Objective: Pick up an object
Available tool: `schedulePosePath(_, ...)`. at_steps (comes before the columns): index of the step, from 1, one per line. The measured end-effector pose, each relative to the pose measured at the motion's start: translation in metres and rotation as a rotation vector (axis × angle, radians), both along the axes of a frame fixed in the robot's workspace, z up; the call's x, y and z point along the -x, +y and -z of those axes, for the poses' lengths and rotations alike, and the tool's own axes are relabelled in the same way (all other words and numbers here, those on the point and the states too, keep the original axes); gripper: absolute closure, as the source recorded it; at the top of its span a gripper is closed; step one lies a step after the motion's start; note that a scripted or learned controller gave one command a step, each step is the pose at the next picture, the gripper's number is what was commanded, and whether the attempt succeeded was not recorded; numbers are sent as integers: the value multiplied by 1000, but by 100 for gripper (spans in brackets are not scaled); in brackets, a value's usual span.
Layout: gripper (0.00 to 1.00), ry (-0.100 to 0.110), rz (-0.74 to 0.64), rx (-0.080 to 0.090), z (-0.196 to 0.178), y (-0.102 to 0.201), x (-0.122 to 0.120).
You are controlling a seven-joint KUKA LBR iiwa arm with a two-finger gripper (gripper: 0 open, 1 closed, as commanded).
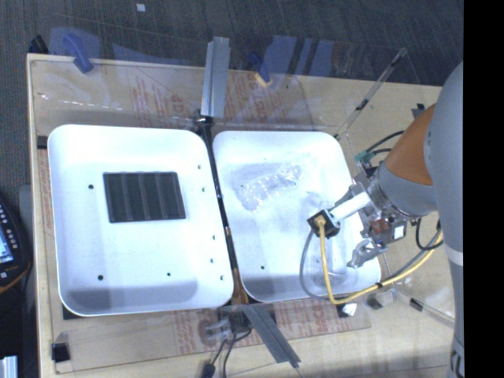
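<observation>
A dark grey ribbed rectangular block (144, 196) lies flat in the left bin (79, 282), slightly left of its middle. A crumpled clear plastic item (269, 183) rests in the upper middle of the right bin (276, 286). My gripper (362, 250) hangs over the right bin's lower right corner, well to the right of and below the clear plastic. A faint transparent shape (335, 268) shows just left of the gripper, and I cannot tell whether it touches it.
A yellow cable (315, 278) loops from a black connector (321, 222) over the right bin's lower right part. A metal divider bar (214, 77) stands at the back between the bins. Clear panels lean along the bench's far edge.
</observation>
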State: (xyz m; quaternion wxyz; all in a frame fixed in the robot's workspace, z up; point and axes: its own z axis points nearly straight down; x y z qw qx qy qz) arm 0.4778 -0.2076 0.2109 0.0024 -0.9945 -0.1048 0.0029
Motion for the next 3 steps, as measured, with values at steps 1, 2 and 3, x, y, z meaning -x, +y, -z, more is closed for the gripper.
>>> schedulePosePath(1,100,2,-8,-3,-9,1,-1)
schedulePosePath(2,100,-4,-102,1,-86,4,-85)
schedulePosePath(3,100,-3,-506,-2,-87,-2,-72)
